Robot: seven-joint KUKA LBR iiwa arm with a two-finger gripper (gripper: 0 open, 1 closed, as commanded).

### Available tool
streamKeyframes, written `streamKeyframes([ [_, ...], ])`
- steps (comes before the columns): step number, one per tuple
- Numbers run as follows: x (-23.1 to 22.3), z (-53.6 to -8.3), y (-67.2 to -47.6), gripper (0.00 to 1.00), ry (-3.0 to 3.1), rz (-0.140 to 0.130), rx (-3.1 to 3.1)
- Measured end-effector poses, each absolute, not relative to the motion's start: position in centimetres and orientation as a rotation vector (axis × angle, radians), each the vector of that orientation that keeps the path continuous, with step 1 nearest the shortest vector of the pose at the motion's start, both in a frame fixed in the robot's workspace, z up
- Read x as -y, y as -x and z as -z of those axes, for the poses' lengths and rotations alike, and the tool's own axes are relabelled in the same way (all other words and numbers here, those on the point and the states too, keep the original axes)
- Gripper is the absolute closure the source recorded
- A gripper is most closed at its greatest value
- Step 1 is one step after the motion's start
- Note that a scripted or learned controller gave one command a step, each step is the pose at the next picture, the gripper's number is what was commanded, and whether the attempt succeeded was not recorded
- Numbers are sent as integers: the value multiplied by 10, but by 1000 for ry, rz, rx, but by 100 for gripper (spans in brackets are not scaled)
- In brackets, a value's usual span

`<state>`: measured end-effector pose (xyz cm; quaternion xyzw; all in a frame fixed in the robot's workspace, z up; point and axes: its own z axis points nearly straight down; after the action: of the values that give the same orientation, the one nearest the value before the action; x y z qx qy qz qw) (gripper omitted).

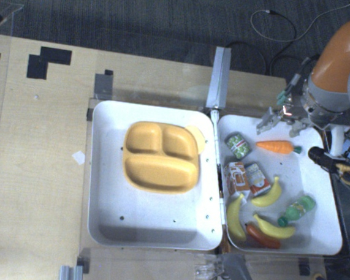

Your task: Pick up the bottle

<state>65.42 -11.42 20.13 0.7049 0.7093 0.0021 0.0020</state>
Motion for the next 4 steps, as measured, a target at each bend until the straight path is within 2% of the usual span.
streamKeyframes([
  [1, 160, -193, -671, 0, -2049, -7, -2371],
  [2, 194, -357, -608, 0, -2241, -7, -2190],
  [3, 203, -415, -667, 0, -2449, -7, -1957],
  [4, 200, -428, -669, 100, -2434, -13, -1965],
])
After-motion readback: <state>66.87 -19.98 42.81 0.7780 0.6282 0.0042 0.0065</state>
